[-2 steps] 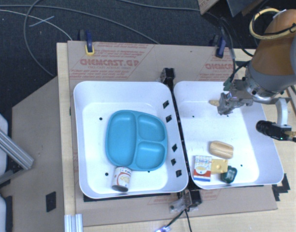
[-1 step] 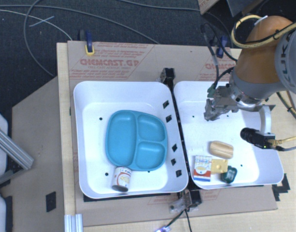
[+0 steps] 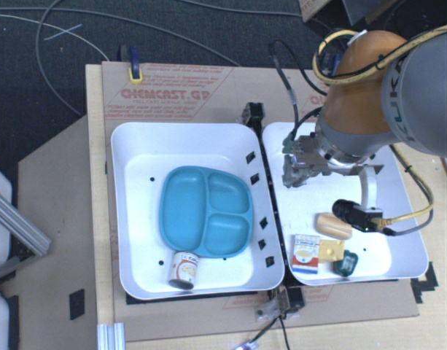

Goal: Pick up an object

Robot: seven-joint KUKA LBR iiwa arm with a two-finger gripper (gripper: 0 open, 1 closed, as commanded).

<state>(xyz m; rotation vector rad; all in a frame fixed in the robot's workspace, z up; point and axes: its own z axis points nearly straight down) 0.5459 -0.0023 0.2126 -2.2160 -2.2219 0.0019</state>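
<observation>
In the left bin a blue tray is lying flat, with a small can on its side touching the tray's near edge. The tray looks stiff, smooth and too broad for two fingers; the can looks light and likely to roll, so gripping across its round body seems best. In the right bin the gripper is hanging near the bin's far left part, with nothing between its fingers; their spread I cannot tell. Nearer the front a carton, a yellow block, a tan roll and a dark piece are lying close together; the carton probably crushes easily.
</observation>
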